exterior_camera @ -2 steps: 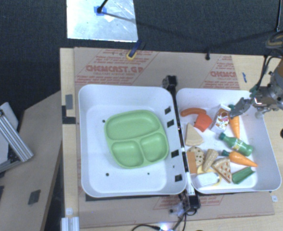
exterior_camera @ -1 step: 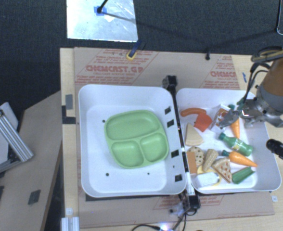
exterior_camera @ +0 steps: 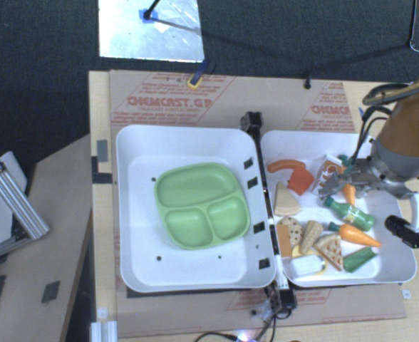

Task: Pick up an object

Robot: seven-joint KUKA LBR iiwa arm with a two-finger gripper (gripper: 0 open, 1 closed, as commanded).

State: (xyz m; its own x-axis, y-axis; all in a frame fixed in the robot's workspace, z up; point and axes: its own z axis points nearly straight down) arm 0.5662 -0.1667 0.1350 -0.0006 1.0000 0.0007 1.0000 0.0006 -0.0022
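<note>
Jaws [exterior_camera: 332, 184] low in right bin [exterior_camera: 402, 262], state unclear; green bottle [exterior_camera: 350, 213] just below-right, long axis diagonal, orange carrot [exterior_camera: 359, 235] beyond.

Red sausage: curved red plastic sausage [exterior_camera: 286, 166]; lies flat at the far left of the right white bin [exterior_camera: 398, 262]
Red-orange wedge: blocky piece [exterior_camera: 301, 182] just beside the sausage
Bread slice: pale tan toy slice [exterior_camera: 287, 201]; flat, nearer than the wedge
Green bottle: small green plastic bottle [exterior_camera: 350, 213]; on its side, slanted
Carrot: orange toy carrot [exterior_camera: 358, 234]; lying across, nearer than the bottle
Crackers: tan speckled pieces [exterior_camera: 311, 237]; clustered at the near left
White block: flat white piece [exterior_camera: 308, 265] at the near edge
Green pod: dark green piece [exterior_camera: 358, 259]; near right
</note>
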